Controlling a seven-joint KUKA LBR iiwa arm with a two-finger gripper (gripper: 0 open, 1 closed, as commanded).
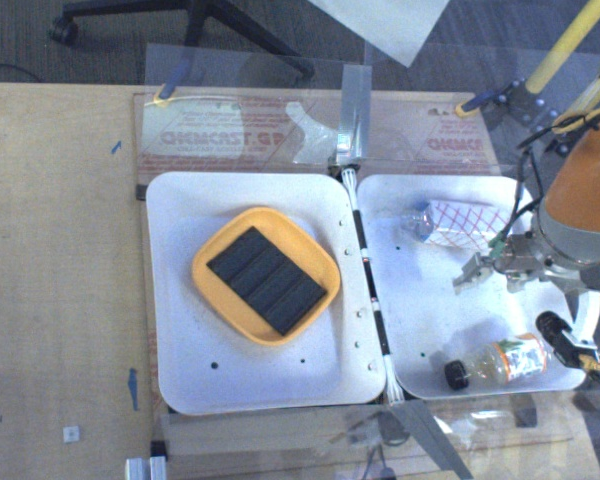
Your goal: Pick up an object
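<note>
The right bin (pixel 420 313) holds a small clear bottle (pixel 502 359) with a black cap, lying on its side near the front edge. A crumpled wrapper (pixel 462 222) with a red check pattern lies at the back of that bin. My gripper (pixel 477 268) hangs over the middle right of this bin, between the wrapper and the bottle and touching neither. Nothing shows in its grasp. A yellow tray (pixel 208 278) with a black ribbed insert (pixel 267 280) sits in the left bin (pixel 185 368).
The arm's grey wrist and orange band (pixel 580 193) reach in over the right bin's right rim. A raised divider (pixel 365 268) separates the two bins. A clear plastic sheet (pixel 240 133) and a metal bracket (pixel 355 113) lie behind the bins.
</note>
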